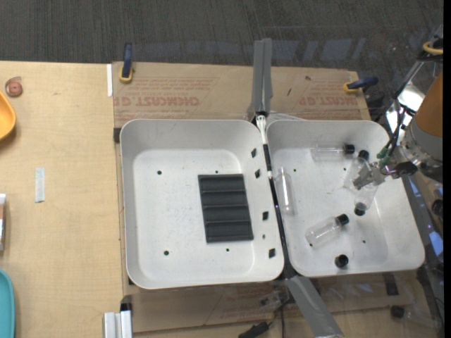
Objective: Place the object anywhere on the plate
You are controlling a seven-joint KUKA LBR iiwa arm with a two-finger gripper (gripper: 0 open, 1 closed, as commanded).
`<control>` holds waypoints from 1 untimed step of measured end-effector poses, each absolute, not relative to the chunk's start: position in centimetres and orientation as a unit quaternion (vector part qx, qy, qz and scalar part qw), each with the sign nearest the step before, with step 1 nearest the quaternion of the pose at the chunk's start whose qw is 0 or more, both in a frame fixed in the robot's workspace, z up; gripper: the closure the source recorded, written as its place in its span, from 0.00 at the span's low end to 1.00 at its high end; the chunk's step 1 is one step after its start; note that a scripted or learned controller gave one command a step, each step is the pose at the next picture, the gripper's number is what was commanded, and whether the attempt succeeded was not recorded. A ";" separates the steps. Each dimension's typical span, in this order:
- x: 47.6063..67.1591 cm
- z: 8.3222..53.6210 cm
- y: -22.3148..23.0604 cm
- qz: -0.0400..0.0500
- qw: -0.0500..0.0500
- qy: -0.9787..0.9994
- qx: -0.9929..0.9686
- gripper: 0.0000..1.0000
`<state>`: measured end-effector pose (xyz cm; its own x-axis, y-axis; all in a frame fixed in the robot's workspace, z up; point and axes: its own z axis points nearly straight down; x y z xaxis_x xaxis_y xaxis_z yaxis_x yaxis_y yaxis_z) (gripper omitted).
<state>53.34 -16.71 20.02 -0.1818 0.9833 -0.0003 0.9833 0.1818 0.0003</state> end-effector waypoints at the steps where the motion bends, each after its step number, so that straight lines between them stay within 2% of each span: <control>1: 59.1 19.0 -9.1 -0.001 0.000 0.751 0.660 1.00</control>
<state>59.13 -9.06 19.03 -0.1294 0.9916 -0.0009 0.9916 0.1293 -0.0024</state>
